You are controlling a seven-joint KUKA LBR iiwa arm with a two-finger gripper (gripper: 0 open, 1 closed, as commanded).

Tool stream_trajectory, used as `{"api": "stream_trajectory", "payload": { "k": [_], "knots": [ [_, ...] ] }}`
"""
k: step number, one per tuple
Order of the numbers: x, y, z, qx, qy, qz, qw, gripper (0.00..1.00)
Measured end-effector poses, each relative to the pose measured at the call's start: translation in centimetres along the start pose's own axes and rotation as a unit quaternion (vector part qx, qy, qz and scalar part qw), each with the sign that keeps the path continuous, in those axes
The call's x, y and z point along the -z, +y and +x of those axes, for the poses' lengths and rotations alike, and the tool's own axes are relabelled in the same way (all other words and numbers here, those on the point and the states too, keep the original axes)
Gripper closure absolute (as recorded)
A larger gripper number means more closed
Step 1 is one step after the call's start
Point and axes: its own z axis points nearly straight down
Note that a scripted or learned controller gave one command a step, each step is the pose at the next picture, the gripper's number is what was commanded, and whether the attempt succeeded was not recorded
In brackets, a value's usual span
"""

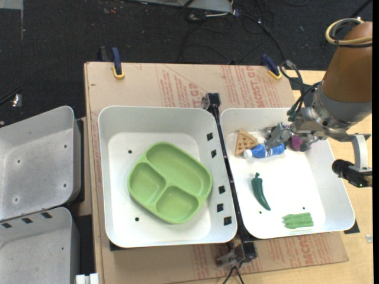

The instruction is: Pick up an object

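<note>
Two shallow white bins side by side on a brown board: left bin [112,158], right bin [320,176], meeting along a dark divider down the middle.

Grey arm [349,70] with an orange upper section, entering from the right edge and bending down over the far right part of the right bin.

In the left bin, a light green divided plate [170,183] with three compartments, lying flat and slightly turned, filling much of the bin floor.

In the right bin, near the far edge, the gripper [278,136], dark and metallic, low over a small cluster of objects. Fingers too blurred against the clutter to judge: cannot tell how far apart, nor whether anything sits between them.

Just below the gripper, a blue and white bottle [264,152] lying on its side, its right end at or under the fingertips; possibly touching, though hard to say from this angle.

Left of the bottle, touching or nearly so, a tan triangular piece like a waffle wedge [244,141], flat on the bin floor.

Right of the gripper, beside the wrist, a small purple object [298,142], partly hidden.

Further toward the near side, well apart from the cluster, a dark green chili pepper [260,191] lying lengthwise near the middle of the bin.

Near the front right corner, a small bright green ridged piece [298,220], lying flat, apart from everything else.
</note>
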Motion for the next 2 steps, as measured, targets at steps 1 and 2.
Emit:
{"api": "stream_trajectory", "payload": {
  "k": [1,2],
  "knots": [
    [0.7,0.2,0.0,0.001,-0.001,-0.007,1.0000,0.00],
    [-3.7,-0.1,0.3,0.000,-0.001,-0.005,1.0000,0.00]
  ]
}}
